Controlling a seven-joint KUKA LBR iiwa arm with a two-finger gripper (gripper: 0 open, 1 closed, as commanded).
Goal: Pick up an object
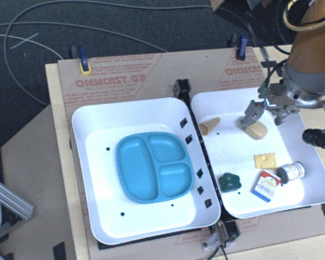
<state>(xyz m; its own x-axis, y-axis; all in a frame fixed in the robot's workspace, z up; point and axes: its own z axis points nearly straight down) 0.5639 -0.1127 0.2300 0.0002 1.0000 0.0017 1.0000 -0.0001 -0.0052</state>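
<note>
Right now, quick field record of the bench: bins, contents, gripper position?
left bin: shallow white bin holding a blue divided plastic plate
right bin: shallow white bin with loose items
right bin items: tan wedge-shaped block; beige rounded block; flat yellow square; dark green lump; small red, white and blue box; small white jar lying on its side
gripper: gripper low over the right bin's back part, right beside the beige rounded block
grasp: no object visibly held
</note>
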